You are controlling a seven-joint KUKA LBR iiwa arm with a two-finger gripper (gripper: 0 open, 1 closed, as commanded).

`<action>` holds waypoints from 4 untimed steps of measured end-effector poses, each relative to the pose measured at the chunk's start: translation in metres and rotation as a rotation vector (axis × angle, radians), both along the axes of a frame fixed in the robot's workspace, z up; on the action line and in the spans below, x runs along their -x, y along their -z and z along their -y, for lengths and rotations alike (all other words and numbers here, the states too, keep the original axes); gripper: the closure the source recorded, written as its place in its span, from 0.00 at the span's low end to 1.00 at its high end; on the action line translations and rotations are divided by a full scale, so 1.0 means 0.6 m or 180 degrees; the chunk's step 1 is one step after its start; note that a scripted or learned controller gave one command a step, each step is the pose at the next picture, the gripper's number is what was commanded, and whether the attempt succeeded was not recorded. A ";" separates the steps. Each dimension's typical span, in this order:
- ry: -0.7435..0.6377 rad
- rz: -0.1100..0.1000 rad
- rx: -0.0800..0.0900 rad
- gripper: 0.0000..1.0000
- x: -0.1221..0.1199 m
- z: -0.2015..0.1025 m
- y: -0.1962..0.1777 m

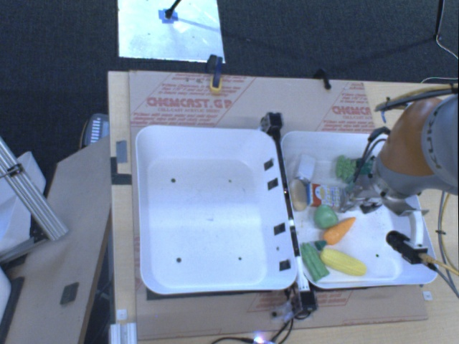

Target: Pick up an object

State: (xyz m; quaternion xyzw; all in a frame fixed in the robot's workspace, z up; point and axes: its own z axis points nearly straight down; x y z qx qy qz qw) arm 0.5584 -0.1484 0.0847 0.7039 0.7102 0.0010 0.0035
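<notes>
The right bin (pixel 380 267) holds several toy foods. A green ball (pixel 325 216) lies beside an orange carrot (pixel 341 229). A yellow corn cob (pixel 344 262) and a dark green cucumber (pixel 313 261) rest near the front wall. A labelled packet (pixel 321 193), a small white box (pixel 306 167), a beige piece (pixel 299 194) and a leafy green vegetable (pixel 346 168) lie further back. My gripper (pixel 351 201) reaches down into this bin from the right, low over the packet's right end and just above the carrot. Nothing shows as held.
The left bin (pixel 154 264) stands beside the right one, with a black clip-lined divider (pixel 283 192) between them. The arm's grey body and orange band (pixel 412 145) overhang the right bin's far right side. A black fitting (pixel 405 248) sits at that bin's right rim.
</notes>
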 end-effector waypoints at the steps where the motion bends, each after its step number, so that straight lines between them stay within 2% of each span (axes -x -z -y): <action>1: 0.0024 -0.0004 -0.0004 1.00 -0.044 0.061 -0.001; 2: 0.0019 -0.0015 -0.0009 0.00 -0.042 0.058 0.000; 3: 0.0026 -0.0004 -0.0003 0.00 -0.001 0.017 0.000; 4: 0.0041 -0.0029 -0.0009 0.00 0.089 0.062 0.001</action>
